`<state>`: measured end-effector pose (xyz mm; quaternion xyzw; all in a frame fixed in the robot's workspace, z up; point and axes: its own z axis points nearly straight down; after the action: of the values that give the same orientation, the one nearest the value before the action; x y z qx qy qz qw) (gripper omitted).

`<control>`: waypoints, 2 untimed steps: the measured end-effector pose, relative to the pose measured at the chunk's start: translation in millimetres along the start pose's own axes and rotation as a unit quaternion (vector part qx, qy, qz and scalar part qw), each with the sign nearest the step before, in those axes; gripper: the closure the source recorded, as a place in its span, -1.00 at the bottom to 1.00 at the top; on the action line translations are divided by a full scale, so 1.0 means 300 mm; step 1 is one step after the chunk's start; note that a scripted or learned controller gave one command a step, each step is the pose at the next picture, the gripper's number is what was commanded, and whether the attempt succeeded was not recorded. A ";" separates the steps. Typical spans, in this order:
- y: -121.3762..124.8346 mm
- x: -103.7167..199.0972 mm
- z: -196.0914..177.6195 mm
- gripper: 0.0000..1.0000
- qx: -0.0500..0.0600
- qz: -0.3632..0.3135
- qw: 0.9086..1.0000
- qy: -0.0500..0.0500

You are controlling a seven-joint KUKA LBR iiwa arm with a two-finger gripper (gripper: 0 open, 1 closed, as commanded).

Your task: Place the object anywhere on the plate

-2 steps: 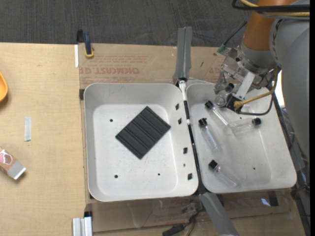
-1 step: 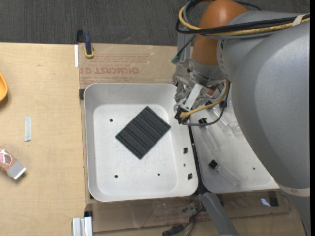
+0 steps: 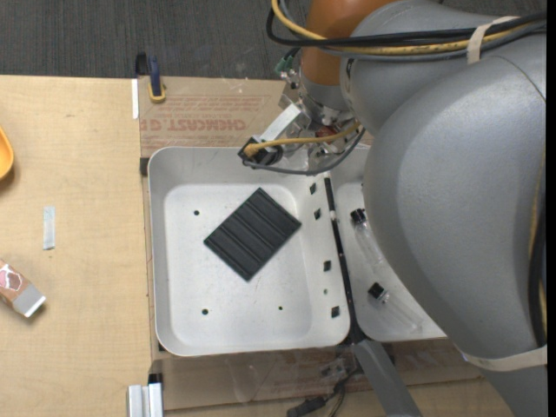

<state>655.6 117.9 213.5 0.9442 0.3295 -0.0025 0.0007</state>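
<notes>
A dark ribbed rectangular plate (image 3: 253, 233) lies flat and turned at an angle in the middle of the left white bin (image 3: 174, 337). My gripper (image 3: 302, 142) hangs at the back rim between the two bins, just behind and to the right of the plate, amid yellow and black cables. The bulky grey arm (image 3: 452, 172) covers most of the right bin (image 3: 382, 315), so most of what lies there is hidden. Two small dark bits (image 3: 358, 218) (image 3: 376, 292) show on its visible strip.
A divider wall (image 3: 334, 241) separates the bins. Cardboard (image 3: 208, 115) lies behind them, with a blue clamp (image 3: 155, 75) at its corner. On the wooden bench to the left are an orange item (image 3: 4, 156), a small grey strip (image 3: 49, 228) and a brown-and-white packet (image 3: 19, 290).
</notes>
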 end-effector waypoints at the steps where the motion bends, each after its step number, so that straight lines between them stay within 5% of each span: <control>1: -0.100 0.046 -0.092 1.00 0.000 0.235 0.972 0.002; 2: -0.005 -0.080 -0.350 1.00 0.000 0.117 0.993 0.000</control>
<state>636.3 104.6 318.5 0.9762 0.2168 -0.0027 0.0013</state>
